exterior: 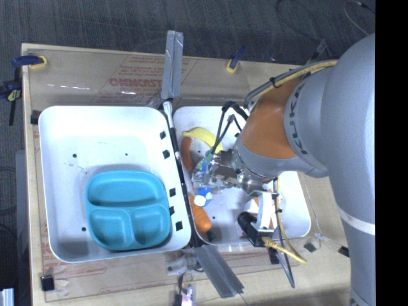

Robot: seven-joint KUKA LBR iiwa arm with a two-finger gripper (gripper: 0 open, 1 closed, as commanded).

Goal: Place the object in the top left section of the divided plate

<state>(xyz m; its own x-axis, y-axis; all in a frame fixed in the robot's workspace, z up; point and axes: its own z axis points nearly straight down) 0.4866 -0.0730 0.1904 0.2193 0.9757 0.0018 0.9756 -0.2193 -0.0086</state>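
A blue divided plate [129, 209] lies in the left bin [70, 145], with one long section at its far side and two smaller ones at its near side. My gripper [209, 171] hangs low over the left part of the right bin [294, 218]. Around it lie a yellow banana [199, 136], a brown-red sausage-shaped thing [186, 150], an orange carrot [201, 217] and a small blue-and-white thing [201, 199]. The gripper's tip is tangled with small coloured parts, and whether it holds anything is hidden.
A grey divider bar [172, 69] runs between the two bins, with black clips along the shared wall [175, 190]. My arm's orange band [271, 129] and grey body cover the right bin's far right side.
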